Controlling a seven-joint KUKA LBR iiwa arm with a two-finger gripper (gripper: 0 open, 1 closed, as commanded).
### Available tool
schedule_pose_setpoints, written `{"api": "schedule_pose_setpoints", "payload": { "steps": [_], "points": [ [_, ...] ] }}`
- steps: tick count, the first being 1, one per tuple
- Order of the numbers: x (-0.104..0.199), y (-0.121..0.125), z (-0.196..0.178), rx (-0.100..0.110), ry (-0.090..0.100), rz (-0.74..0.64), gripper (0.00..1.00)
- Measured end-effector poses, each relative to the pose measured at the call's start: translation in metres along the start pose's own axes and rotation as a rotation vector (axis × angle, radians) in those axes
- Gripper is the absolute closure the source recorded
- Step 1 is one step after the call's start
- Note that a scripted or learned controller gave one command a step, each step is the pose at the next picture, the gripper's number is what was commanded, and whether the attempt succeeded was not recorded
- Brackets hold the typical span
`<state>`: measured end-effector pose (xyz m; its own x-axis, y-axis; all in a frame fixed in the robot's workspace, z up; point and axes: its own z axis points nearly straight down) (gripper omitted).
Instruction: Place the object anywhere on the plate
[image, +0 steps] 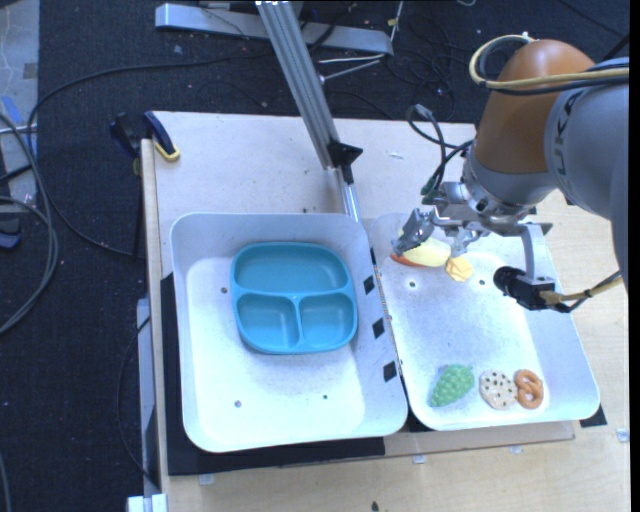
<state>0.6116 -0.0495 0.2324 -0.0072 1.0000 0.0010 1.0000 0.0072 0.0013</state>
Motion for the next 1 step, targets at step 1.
{"api": "schedule_pose_setpoints", "payload": {
  "steps": [1],
  "points": [
    [0.0557, 0.0018, 0.0104, 0.002, 0.000, 0.000, 1.00]
  ]
}}
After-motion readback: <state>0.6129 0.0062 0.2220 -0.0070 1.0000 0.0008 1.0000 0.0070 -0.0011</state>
